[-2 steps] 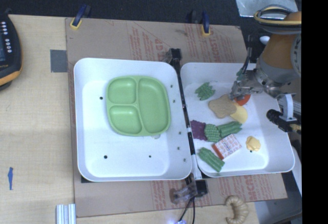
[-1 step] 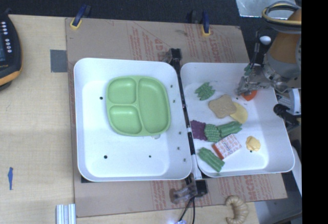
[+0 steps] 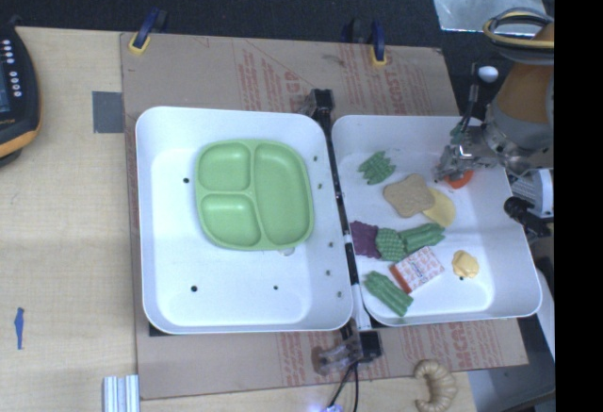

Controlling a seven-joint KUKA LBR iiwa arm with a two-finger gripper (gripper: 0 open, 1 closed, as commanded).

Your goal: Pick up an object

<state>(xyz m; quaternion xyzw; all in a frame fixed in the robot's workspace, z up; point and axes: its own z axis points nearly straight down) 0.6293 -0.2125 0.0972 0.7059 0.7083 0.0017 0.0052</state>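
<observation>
My gripper point(image 3: 458, 158) is low over the far right part of the right bin point(image 3: 509, 302). A small orange-red object point(image 3: 459, 180) peeks out just beneath it, partly hidden by the gripper. Close by lie a tan bread slice point(image 3: 408, 195) and a yellow piece point(image 3: 441, 209). A leafy green item point(image 3: 376, 167) sits further left. Nearer the front are a purple item point(image 3: 364, 237), a green vegetable point(image 3: 423, 235), a red and white packet point(image 3: 417, 269), a small yellow toy point(image 3: 464, 263) and a long green piece point(image 3: 387, 293).
The left bin point(image 3: 170, 297) holds a green divided plate point(image 3: 254, 193). Both bins rest on a cardboard sheet point(image 3: 236, 71) held by clamps. A pendant point(image 3: 14, 94) lies at the far left, and a tan curled object point(image 3: 436, 385) lies in front of the bins.
</observation>
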